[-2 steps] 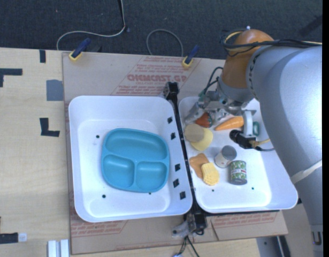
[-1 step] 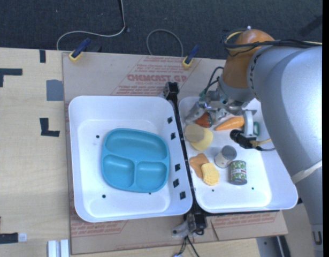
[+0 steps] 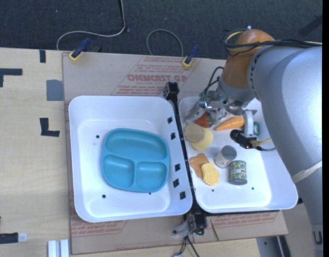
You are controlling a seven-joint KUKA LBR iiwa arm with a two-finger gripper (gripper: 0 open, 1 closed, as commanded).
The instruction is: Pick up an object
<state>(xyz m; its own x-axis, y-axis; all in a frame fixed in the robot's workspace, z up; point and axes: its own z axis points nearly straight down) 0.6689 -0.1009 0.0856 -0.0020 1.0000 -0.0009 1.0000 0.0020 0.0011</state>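
Two white bins sit side by side on the bench. Left bin (image 3: 78,159) holds a blue divided tray (image 3: 135,160) lying flat near its centre. Right bin (image 3: 260,194) holds all the small objects.

Arm enters from 3 o'clock; orange band (image 3: 244,58) sits above the wrist. Gripper (image 3: 207,110) is low over the 11 o'clock corner of the right bin, in among the items there. Jaw state: cannot tell, the wrist hardware and cabling cover them.

Objects in right bin, clock positions taken from bin centre:
- reddish piece (image 3: 203,120) at 11 o'clock, directly under the gripper; contact not readable.
- orange carrot-shaped piece (image 3: 230,123) at 12 o'clock, just beside the gripper.
- pale yellow round object (image 3: 199,136) at 10 o'clock, near the divider.
- orange and yellow flat pieces (image 3: 204,168) at 8 o'clock, touching each other.
- small grey cylinder (image 3: 226,156) near centre.
- green-labelled can (image 3: 237,172) at 5 o'clock, just beside the cylinder.

Nothing visibly lifted.
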